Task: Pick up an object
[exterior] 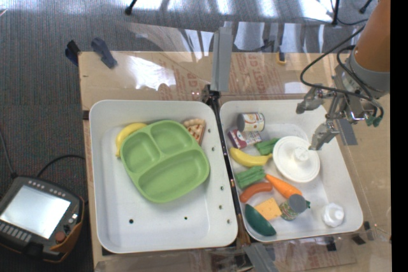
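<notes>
Gripper hangs over the right bin's far side, fingers spread, nothing btwn them. Closest target: white round lid, just below-left of it. Risk imo: lid's wide and flat, so the fingers could slip off or shove it onto the carrot.

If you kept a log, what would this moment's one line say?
task: pick up an object | tool: above right bin, near white lid, holding nothing | left bin: green tray
</notes>
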Action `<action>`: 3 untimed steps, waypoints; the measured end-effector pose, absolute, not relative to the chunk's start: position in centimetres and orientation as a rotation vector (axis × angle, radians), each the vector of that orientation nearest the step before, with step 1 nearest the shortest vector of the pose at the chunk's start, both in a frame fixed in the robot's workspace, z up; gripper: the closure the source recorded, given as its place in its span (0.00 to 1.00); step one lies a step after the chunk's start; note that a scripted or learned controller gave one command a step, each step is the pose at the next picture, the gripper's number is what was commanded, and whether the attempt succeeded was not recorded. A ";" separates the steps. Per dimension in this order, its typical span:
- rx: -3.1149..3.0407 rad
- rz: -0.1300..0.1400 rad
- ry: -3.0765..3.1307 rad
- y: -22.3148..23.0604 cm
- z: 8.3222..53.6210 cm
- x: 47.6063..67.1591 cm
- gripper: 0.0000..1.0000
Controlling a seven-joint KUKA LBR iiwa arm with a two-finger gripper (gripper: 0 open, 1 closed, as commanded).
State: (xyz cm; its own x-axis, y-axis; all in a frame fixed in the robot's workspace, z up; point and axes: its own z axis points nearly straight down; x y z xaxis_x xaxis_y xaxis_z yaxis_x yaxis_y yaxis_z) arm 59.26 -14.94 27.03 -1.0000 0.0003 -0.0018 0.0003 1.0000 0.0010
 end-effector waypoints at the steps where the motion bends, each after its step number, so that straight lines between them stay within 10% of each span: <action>1: 0.081 0.008 3.156 -10.5 10.4 58.9 0.00; 2: 0.126 0.000 3.143 -18.6 8.6 53.3 0.00; 3: -0.123 0.006 3.140 -11.1 8.7 52.7 0.00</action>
State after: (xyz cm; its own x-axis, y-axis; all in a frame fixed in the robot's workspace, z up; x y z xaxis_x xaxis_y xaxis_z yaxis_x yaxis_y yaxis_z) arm 52.69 -11.13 8.69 -0.9970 -0.0779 0.0009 -0.0779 0.9970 0.0037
